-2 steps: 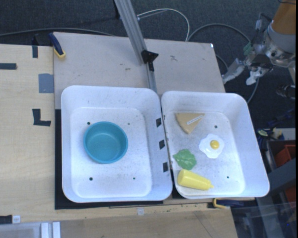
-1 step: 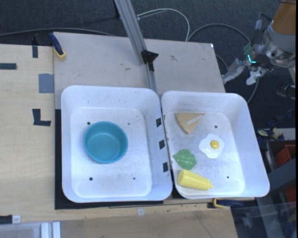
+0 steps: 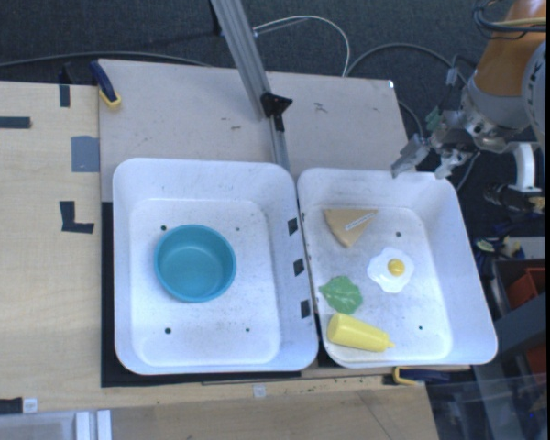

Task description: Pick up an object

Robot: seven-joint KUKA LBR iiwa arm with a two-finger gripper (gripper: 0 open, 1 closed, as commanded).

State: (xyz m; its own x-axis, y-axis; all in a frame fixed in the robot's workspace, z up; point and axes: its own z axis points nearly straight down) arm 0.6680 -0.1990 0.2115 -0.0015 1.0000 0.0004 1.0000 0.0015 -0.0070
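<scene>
Gripper (image 3: 428,159) sat over the far rim of the right bin (image 3: 458,223), at its outer back corner. Two fingers looked parted with nothing between them — released, no load. That's a read at this resolution, not a certainty.

No target named, so any object counts. All candidates were in the right bin, all on the near side of the jaws, toward the front of the bench:
- cheese wedge (image 3: 348,225) — closest to the jaws, just inboard and toward the front, lying flat
- fried egg (image 3: 390,271) — further forward, roughly under the jaws' line
- green lettuce piece (image 3: 341,293) — forward and inboard, just beside the yellow piece
- yellow corn-like piece (image 3: 357,335) — furthest from the jaws, near the front wall

Blue bowl (image 3: 195,262) sat in the left bin (image 3: 128,246), well apart from the jaws across the divider.

My call on doing this well: go for the wedge or the yellow piece. Egg and lettuce looked thin and flat, likely to slip under the fingertips. The wedge had height and straight sides; line the jaws across its narrow width, not along the taper. Clear the bin rim before translating inboard, then descend vertically, centred. Close only once the fingertips are below the top face.

Risk — lettuce and yellow piece were nearly touching, so a grasp there could nudge both.
</scene>
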